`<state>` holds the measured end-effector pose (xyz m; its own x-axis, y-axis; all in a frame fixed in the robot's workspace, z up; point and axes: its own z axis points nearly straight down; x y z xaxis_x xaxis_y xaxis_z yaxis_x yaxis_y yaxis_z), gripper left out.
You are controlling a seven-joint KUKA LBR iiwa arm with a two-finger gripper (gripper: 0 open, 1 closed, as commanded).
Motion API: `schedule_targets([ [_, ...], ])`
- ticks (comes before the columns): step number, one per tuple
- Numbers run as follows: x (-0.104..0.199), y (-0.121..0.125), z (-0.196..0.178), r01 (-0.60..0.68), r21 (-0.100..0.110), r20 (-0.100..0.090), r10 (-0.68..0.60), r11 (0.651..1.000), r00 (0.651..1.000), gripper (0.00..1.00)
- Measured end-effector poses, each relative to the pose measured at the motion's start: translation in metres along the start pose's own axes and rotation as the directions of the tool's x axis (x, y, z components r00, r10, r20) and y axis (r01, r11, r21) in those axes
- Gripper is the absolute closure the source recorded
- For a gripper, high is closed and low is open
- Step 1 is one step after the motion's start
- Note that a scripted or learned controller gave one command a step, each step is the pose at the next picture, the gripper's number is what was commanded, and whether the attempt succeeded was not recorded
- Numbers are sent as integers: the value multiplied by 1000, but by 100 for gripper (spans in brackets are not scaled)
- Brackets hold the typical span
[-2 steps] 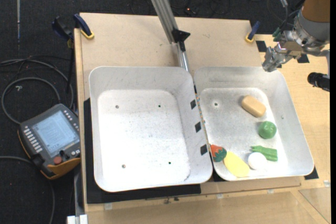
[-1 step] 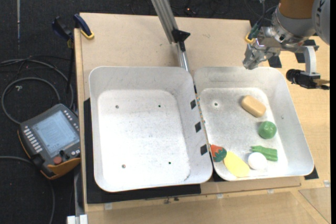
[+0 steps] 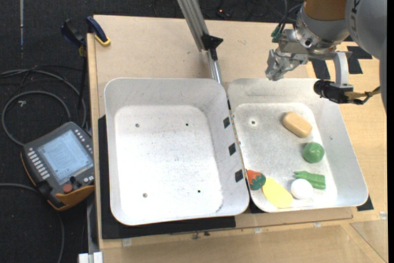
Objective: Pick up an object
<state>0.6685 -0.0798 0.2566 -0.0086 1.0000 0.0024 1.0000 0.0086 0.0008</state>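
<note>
Pincer hangs over far edge of right bin, can't tell if open or shut | tan block, green ball, green piece, white ball, yellow piece lie in right bin

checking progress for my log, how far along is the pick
Nothing looks picked yet. The tool sits above the far rim of the right bin with no object seen in it. The tan block, green ball, yellow piece and white ball all lie in that bin. Descent, grasp and lift remain.
</note>
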Motion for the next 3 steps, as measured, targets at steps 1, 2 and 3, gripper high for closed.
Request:
schedule_targets([
  [1, 54, -2, 17, -1, 3, 1, 1, 1000, 1000, 100],
  [2, 107, 0, 10, 0, -1, 1, 0, 1000, 1000, 100],
  [3, 155, -1, 25, -1, 3, 1, 1, 1000, 1000, 100],
])
